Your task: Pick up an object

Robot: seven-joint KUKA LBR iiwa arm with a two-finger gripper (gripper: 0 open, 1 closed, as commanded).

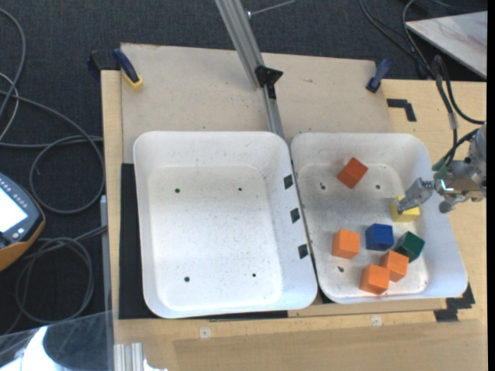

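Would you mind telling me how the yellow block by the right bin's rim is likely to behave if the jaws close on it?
The yellow block looks rigid and flat-faced, so it should slide rather than roll. It seems small and probably light. Lying on the sloped wall of the right bin, beside the gripper, it may tilt or slip down when nudged.

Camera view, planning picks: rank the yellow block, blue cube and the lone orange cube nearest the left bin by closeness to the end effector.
1. Yellow block, right beside the end effector.
2. Blue cube, mid bin.
3. Orange cube, leftmost.
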